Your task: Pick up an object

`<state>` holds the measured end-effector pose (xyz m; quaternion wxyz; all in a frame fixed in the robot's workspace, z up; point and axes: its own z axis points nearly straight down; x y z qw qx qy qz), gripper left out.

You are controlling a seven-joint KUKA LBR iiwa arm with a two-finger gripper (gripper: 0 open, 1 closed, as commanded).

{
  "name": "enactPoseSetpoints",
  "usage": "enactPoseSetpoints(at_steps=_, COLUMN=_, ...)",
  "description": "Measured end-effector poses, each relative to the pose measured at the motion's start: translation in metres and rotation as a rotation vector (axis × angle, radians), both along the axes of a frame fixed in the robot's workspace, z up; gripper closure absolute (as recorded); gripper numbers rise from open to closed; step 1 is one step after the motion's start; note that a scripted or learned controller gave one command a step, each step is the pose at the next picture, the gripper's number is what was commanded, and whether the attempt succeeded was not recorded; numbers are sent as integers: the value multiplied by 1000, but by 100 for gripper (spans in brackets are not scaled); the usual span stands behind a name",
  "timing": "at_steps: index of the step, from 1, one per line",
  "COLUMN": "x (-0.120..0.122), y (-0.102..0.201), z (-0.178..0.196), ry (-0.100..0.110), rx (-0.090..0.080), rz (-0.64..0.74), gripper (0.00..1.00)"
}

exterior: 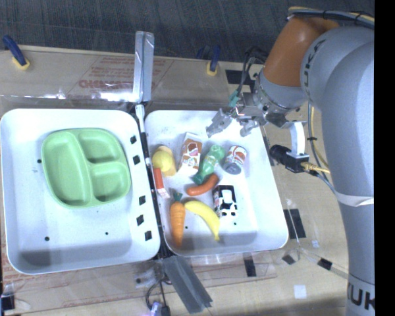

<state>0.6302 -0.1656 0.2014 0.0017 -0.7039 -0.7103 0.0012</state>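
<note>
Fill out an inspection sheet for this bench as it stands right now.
Surface: two white bins; left bin holds a green divided tray.
Job's things: right bin holds a banana, carrot, sausage, green bottle, can, carton.
Clutter: nothing seen.
Grippers: gripper over the right bin's far edge, open, holding nothing.
Cables: wires along the arm.
Surroundings: blue clamps at the bench's far edge.

Single fixed camera above the worktop (66,71), angled down, mid-range, covering both white bins (20,242); arm (336,110) enters from frame right.
</note>
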Motion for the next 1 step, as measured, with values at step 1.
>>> enactPoseSetpoints(at_steps=1, x=-34, y=9, z=-82, ry=-13, rx=-2, rz=46, gripper=0)
